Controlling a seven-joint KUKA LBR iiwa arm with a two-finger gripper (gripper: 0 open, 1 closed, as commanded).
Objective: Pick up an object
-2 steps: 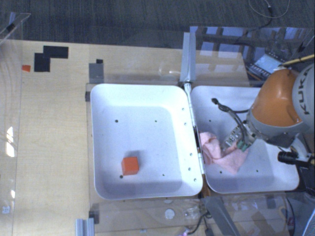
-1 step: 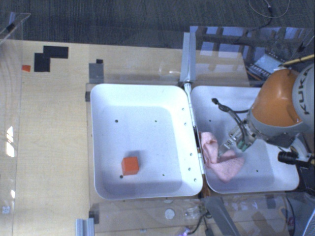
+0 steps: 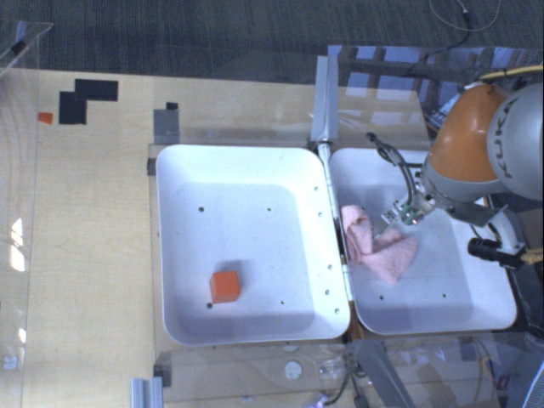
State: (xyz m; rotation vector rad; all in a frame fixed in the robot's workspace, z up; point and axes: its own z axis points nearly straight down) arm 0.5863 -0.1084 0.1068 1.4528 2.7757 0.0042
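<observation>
A crumpled pink cloth (image 3: 376, 246) lies in the right bin (image 3: 459, 308), against its left wall. My gripper (image 3: 398, 220) hangs low over the cloth's upper right part, at or just above the fabric. An orange block (image 3: 225, 286) rests in the left bin (image 3: 238, 177), toward its front left. The arm's grey body and orange band (image 3: 466, 138) reach in from the right above the right bin.
A metal divider rail (image 3: 333, 228) runs between the two bins. Black cables (image 3: 497, 253) hang off the arm at the right bin's right edge. Black markers (image 3: 83, 99) and a small orange tag (image 3: 44, 118) lie on the wooden bench at far left.
</observation>
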